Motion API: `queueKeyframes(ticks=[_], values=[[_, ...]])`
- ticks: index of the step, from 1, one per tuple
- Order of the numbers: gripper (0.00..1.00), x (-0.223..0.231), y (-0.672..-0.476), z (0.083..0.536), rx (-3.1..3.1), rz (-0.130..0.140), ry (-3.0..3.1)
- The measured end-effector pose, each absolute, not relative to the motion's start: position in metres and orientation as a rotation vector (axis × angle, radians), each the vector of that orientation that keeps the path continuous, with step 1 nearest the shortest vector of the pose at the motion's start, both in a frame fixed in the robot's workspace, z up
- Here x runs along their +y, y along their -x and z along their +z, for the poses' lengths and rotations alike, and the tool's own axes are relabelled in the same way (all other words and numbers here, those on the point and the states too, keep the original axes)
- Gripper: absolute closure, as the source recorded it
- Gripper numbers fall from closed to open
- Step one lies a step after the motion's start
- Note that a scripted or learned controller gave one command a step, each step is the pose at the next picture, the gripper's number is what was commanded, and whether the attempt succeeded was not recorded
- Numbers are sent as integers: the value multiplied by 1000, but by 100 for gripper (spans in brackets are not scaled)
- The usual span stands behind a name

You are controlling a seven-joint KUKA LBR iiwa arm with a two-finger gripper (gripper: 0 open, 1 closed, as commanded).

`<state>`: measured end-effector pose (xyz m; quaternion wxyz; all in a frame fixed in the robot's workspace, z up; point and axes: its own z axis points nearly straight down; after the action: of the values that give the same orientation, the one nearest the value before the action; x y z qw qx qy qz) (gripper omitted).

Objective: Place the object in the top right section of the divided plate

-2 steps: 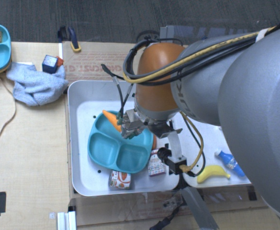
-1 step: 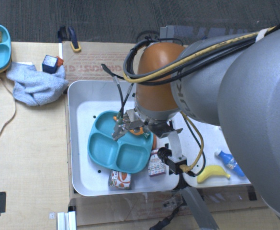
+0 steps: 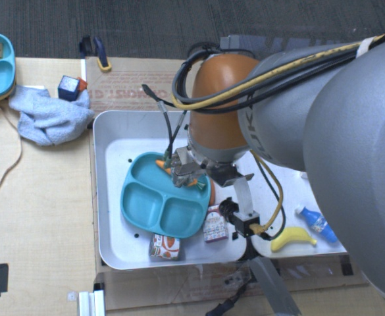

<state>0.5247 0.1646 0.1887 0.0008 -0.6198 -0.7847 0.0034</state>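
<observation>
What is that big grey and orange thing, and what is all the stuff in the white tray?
That is a robot arm. It bends like your arm, and a program moves it. The camera hangs above the bench and looks down, so you see everything from the top. The arm reaches in from the right, and its gripper, a hand with two fingers, hangs over the far side of a blue divided plate in a white bin. Something orange sits right there, but I cannot tell if it is held. Nearby lie two small packets, a banana and a grey cloth.
</observation>
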Motion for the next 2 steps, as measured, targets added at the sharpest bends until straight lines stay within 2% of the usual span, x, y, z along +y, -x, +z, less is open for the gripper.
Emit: queueKeyframes(ticks=[1, 2], values=[[0, 165, -525, 189, -2465, 11, 1945], [100, 162, -526, 197, -2458, 14, 1955]])
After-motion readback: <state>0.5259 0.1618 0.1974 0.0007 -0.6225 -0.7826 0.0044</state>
